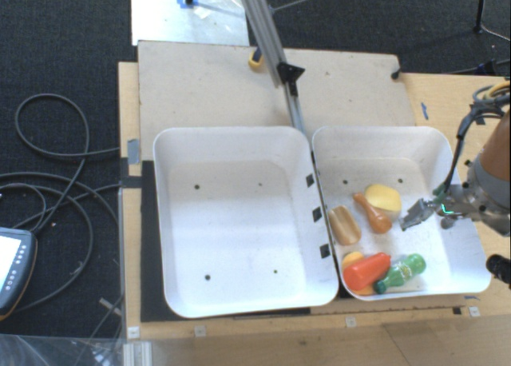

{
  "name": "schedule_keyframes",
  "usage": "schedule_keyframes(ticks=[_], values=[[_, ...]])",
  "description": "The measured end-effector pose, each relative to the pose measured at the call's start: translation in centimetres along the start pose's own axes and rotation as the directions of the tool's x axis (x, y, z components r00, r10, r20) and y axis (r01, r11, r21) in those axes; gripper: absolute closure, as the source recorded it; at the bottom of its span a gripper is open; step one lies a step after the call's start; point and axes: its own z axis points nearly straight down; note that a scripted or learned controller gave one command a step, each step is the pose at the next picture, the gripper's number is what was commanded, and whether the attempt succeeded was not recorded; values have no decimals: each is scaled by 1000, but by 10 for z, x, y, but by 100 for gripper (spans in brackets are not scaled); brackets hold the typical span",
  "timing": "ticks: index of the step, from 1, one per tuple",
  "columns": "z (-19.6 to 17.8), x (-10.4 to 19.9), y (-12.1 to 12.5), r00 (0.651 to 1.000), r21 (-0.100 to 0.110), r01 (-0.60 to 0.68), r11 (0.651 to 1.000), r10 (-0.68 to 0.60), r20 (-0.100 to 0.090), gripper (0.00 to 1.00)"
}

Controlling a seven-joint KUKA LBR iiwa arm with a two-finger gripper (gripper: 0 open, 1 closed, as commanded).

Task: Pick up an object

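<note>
Several toy foods lie in the right bin (375,149): a hot dog bun (345,224), an orange drumstick-shaped piece (373,214) with a yellow lemon-like piece (383,196) against it, a red pepper (366,269) and a green bottle (401,272) near the front wall. My gripper (415,216) reaches in from the right and hovers just right of the drumstick and lemon, above the bin floor. Nothing shows between its fingers.
The left bin (231,220) stands beside the right one, sharing a middle wall with black clips (317,214). A slanted metal pole (267,29) crosses the bench at the back. Cables and a pendant (12,264) lie on the floor to the left.
</note>
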Motion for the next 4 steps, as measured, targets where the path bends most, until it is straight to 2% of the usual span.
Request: schedule_keyframes(ticks=[1, 3, 4], values=[[-2, 0, 1, 1000, -5, -1, 1000, 1, 1, 0], [107, 9, -6, 1000, 1, -4, 1000, 4, -1, 0], [93, 8, -4, 1000, -6, -5, 1000, 5, 2, 100]])
